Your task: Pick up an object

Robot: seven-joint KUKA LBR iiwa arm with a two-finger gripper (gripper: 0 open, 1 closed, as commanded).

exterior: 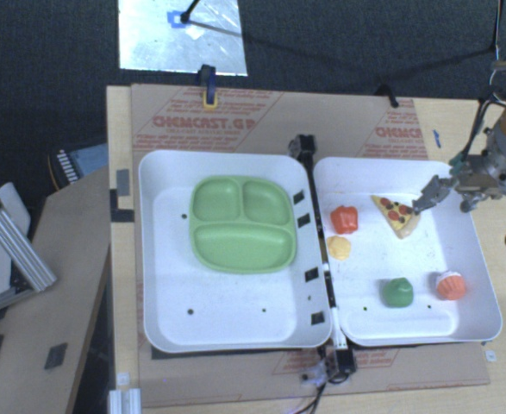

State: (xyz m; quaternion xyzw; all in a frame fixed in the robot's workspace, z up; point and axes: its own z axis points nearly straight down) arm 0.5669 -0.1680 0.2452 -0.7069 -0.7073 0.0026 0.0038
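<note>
Two white bins sit side by side on the bench; the left bin (162, 317) in the middle of the frame holds a green divided plate (240, 224), and the right bin (477, 317) holds the loose toy food. In that right bin lie a pizza slice (396, 215) near the upper middle, a red pepper (345, 220) and a small yellow piece (340, 248) toward its left wall, a green round piece (398, 292) lower down, and an orange-and-white cupcake (450, 285) at the lower right.

The arm (502, 158) reaches in from the right edge of the frame; its gripper (427, 198) hangs just beside the pizza slice, at that slice's upper right corner; whether it touches the slice I cannot tell, and nothing is visibly caught in it; whether the pincer is spread or pressed together is too small and too dark to tell.

The step in hand looks like the approach to a pick, with the pizza slice the likeliest target; nothing is lifted yet. The next move would call for the pincer to straddle the slice and come down to the bin floor; the slice lies flat and thin, so a grip on its edges may slip.
</note>
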